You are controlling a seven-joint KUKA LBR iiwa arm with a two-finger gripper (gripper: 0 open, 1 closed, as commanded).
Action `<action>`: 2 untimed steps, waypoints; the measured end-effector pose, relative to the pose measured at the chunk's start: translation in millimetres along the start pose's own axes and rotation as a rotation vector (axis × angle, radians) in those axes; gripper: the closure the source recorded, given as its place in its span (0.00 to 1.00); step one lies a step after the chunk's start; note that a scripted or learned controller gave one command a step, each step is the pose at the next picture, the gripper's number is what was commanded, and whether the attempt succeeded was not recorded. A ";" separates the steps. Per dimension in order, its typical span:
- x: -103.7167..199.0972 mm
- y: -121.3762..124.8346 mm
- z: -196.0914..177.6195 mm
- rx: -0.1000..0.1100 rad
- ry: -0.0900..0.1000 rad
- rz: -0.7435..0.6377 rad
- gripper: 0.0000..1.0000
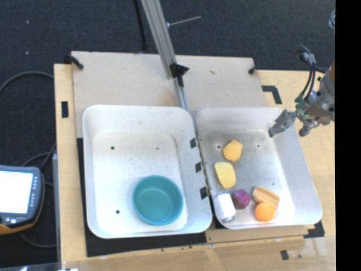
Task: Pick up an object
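At three o'clock over the right bin [293, 151], the gripper [293, 126] hangs with fingers spread, pinching nothing. The orange ball [264, 212] lies at the bin's five o'clock corner.

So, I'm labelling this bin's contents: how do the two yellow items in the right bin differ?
The upper yellow piece looks bumpy and textured, like a corn kernel cluster; the lower yellow piece looks smooth. The upper one is a deeper golden yellow, the lower one paler. The upper is compact and roundish, the lower longer. Both lie loose on the right bin floor, close together, apart from the gripper.
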State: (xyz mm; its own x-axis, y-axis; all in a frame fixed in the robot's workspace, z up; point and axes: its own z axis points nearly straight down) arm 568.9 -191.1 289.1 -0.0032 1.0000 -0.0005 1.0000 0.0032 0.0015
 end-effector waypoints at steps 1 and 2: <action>0.0 0.0 0.0 0.000 0.000 0.000 0.00; -3.4 -2.7 62.9 0.006 -0.001 0.003 0.00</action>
State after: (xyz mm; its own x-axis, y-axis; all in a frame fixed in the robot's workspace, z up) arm 566.3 -194.5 226.2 0.0002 1.0000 -0.0012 1.0000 -0.0002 -0.0049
